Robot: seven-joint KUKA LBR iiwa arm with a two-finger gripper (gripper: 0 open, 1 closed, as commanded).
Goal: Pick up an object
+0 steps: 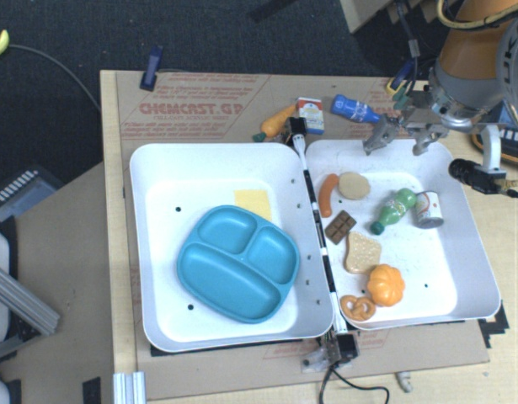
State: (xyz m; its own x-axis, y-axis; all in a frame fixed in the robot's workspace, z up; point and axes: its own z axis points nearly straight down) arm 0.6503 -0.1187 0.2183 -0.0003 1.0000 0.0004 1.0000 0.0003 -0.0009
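Two fingers [372,140] of the gripper [398,139] hang spread apart at the upper right of the frame, over the far rim of the right bin [473,251], with nothing between them. Above them, toward the upper right corner, rises the arm [469,66], grey with an orange band.

Right bin, contents, from the fingers outward:
- beige round piece [354,185], just below the fingers, near the bin's upper left;
- sausage [328,195], orange-red, touching or just beside the beige piece on its left;
- green bottle [394,209], lying tilted at mid-bin;
- small can [426,209], on its side, just right of the bottle;
- brown chocolate bar [339,225], below the sausage;
- bread slice [361,252], below the bar;
- orange pumpkin-shaped fruit [386,284], touching the slice's lower right corner;
- pretzel [358,307], at the bin's lower left, beside the fruit.

Left bin [149,225], contents:
- blue divided plate [237,263], three compartments, centre to lower part of the bin;
- yellow cheese slice [253,201], flat, at the plate's upper edge.

Outside the bins, on the brown sheet [191,108] that covers the table [511,242]:
- blue bottle [355,108], lying above the right bin, left of the fingers;
- small carton [310,114], red and white, left of that bottle;
- orange carrot-like piece [278,121], just left of the carton;
- dark blue clip [150,68], at the sheet's upper left edge.
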